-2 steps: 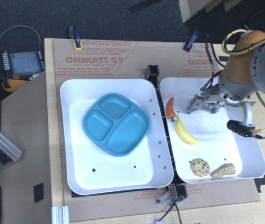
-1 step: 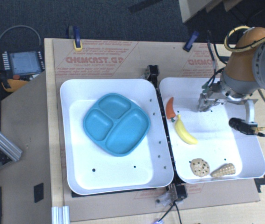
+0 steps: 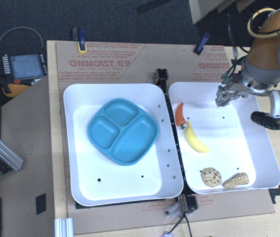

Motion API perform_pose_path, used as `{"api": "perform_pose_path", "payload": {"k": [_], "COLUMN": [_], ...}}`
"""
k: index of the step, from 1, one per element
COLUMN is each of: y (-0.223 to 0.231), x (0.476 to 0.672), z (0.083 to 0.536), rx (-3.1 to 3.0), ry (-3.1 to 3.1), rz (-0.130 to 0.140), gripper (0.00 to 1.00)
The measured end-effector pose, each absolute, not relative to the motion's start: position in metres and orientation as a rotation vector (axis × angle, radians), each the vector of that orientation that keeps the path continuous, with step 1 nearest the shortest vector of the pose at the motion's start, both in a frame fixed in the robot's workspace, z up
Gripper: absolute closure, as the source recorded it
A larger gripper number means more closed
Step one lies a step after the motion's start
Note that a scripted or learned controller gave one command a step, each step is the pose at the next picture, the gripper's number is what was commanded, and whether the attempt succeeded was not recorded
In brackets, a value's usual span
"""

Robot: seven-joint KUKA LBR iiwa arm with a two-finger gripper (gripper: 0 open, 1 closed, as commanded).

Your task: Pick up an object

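From my station I see a small screen unit [image 3: 27, 66] off the board at nine to ten o'clock. The brown board [image 3: 130, 63] under both bins carries red print reading "CHEMCAST", repeated toward one o'clock. In the left bin [image 3: 80, 181] a blue divided plate [image 3: 123, 131] lies near the middle. In the right bin [image 3: 258, 152], an orange carrot [image 3: 180, 114] lies along the left wall, with a yellow banana [image 3: 195, 138] just beside it toward five o'clock. A round speckled cookie [image 3: 211, 177] and a waffle cone [image 3: 236, 180] sit near the front wall at five o'clock. The gripper [image 3: 223, 97] hangs over the bin's far part at two o'clock, well apart from all four items; whether it is open or closed I cannot tell.
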State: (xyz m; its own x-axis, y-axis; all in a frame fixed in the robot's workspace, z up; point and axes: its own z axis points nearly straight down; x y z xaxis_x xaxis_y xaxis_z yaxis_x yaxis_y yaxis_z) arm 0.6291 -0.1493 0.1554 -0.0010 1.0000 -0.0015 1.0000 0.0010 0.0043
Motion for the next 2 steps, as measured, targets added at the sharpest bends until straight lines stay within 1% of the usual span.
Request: {"api": "perform_pose_path", "payload": {"k": [1, 2], "y": [-0.150, -0.153], "x": [0.632, 0.633], "z": [0.198, 0.262], "rx": [2.217, 2.215], "ry": [2.219, 2.217], "rz": [0.004, 0.006], "gripper": [1.00, 1.00]}}
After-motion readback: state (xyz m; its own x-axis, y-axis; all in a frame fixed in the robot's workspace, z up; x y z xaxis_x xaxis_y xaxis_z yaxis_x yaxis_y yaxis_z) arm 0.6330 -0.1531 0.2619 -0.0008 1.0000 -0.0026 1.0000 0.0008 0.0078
